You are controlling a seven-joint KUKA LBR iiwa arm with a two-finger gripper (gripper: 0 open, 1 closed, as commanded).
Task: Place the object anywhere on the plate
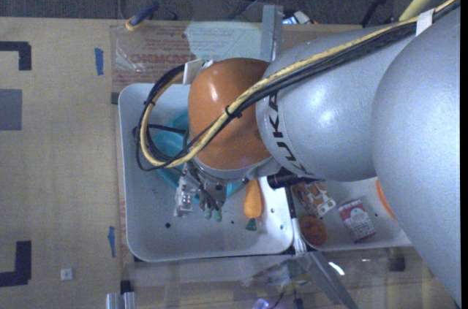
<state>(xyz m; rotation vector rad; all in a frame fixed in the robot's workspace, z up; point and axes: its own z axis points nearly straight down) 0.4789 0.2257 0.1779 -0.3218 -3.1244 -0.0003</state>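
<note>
Over the left bin (146, 227), the grey arm (344, 110) hung low, its gripper (208, 209) just off a turquoise plate (164, 143) largely hidden beneath the orange wrist band (223, 114). Whether the fingers were apart or together could not be told, and nothing showed between them. An orange carrot-like object (252, 199), probably the piece to be placed, lay on the bin floor just right of the gripper. The task appeared to be at the pickup step; the next move called for closing on the object, lifting, then shifting left to the plate. The bin's right wall (289, 216) stood near the object, leaving little room there; the bin floor below the gripper lay open.
</note>
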